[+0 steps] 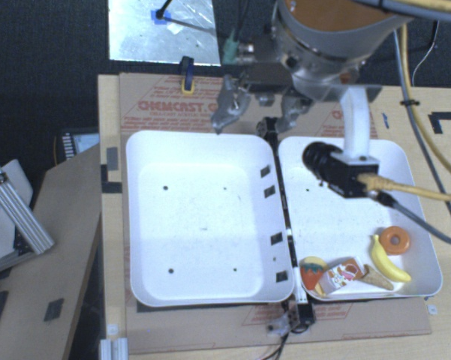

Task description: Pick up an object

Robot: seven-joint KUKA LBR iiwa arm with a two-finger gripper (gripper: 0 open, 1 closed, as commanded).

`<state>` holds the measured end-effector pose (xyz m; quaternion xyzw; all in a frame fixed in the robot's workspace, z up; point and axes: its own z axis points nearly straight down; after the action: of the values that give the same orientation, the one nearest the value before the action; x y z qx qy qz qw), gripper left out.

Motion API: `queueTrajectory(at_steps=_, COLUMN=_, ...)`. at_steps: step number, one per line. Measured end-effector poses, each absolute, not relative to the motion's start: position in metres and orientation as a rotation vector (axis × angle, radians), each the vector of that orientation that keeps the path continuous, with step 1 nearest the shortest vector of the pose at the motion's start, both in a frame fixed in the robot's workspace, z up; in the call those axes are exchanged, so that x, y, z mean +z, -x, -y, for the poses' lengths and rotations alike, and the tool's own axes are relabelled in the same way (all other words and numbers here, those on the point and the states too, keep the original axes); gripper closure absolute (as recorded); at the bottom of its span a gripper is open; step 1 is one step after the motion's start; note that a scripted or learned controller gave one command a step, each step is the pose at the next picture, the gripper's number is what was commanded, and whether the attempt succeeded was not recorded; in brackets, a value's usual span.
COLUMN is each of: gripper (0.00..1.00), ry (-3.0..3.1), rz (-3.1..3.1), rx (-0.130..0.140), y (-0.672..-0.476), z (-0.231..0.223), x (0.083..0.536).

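Observation:
My gripper (260,118) hangs high over the back edge of the bins, above the seam between them. Its two fingers (227,112) stand wide apart, open, with nothing between them. The objects lie in the front corner of the right bin (323,216): a yellow banana (388,260), an orange ring (395,239), a red-orange round fruit (312,271), a small printed packet (342,274) and a tan cone (377,279). All of them are far in front of the gripper.
The left bin (202,216) sits beside the right one, with a black clipped divider (279,216) between them. A black camera unit (335,168) on a white bracket hangs over the right bin. A yellow cable (420,193) trails off to the right.

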<state>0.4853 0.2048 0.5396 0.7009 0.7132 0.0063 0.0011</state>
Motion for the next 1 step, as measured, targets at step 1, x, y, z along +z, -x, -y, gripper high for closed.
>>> queueTrajectory(at_steps=1, gripper=0.00, ry=-2.224, rz=-2.213, rx=0.006, y=-0.5737, z=-0.1491, x=0.5349)
